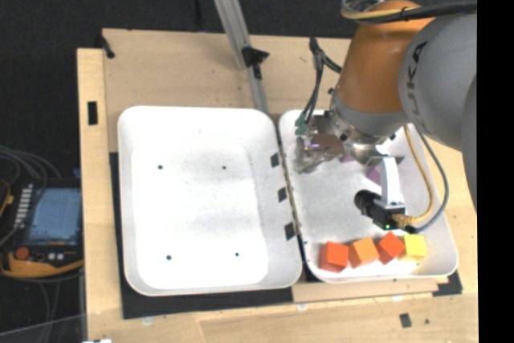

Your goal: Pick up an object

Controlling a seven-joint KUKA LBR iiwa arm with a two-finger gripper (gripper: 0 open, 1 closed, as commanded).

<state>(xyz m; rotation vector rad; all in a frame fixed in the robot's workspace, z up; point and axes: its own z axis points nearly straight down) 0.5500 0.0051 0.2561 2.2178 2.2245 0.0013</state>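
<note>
- Your candidates sit in the right bin (450,253): a row of four blocks along its near wall — a dark orange block (334,255), an orange block (365,251), a red block (390,247) and a yellow block (414,245), each touching or almost touching the next.
- A purple object (374,170) peeks out under the wrist in the middle of that bin; most of it is hidden.
- The gripper (307,157) hangs at the bin's far left corner, close to the divider between the bins and well apart from the block row. Whether it is released or clenched you cannot tell here, and nothing shows between its tips.
- What could go wrong: the blocks are packed side by side, so a descent onto one may land a fingertip on its neighbour and shove the row instead of gripping.
- They also hug the near wall — a fingertip could strike the rim.
- The cable and black fitting (377,207) hang low over the bin and could sweep the blocks.
- Open room: the left bin (128,173) offers free floor, and the right bin's middle is partly open.
</note>
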